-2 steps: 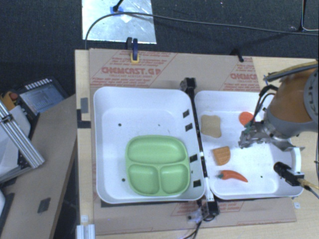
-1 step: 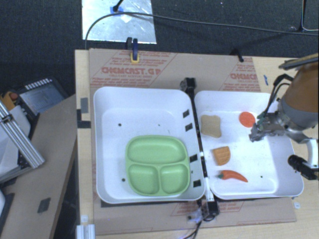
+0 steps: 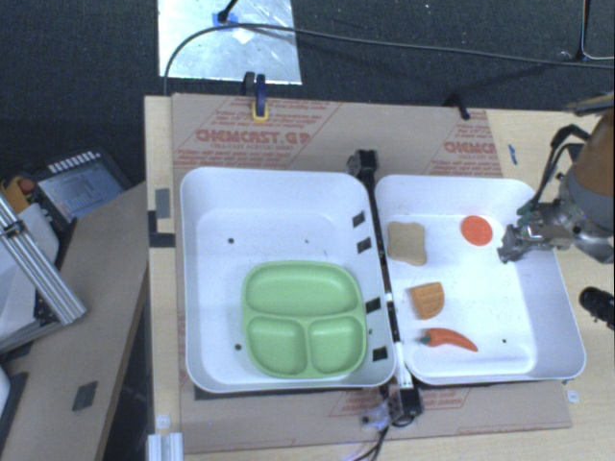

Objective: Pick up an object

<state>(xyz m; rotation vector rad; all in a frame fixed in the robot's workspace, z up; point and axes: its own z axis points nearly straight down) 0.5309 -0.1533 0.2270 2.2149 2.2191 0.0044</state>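
Right bin (image 3: 538,353) contents: an orange-red disc (image 3: 477,230) near the far wall, a tan bread slice (image 3: 407,243) to its left, an orange chunk (image 3: 428,300) and a red-orange pepper (image 3: 448,339) nearer the front. The gripper (image 3: 512,245), just right of the disc, holds nothing visible; its opening cannot be judged. The left bin (image 3: 207,257) bears a green divided plate (image 3: 305,318).

Both white bins (image 3: 288,185) look like smooth plastic with a soft sheen — the green divided tray (image 3: 303,317) likewise, slightly glossy.
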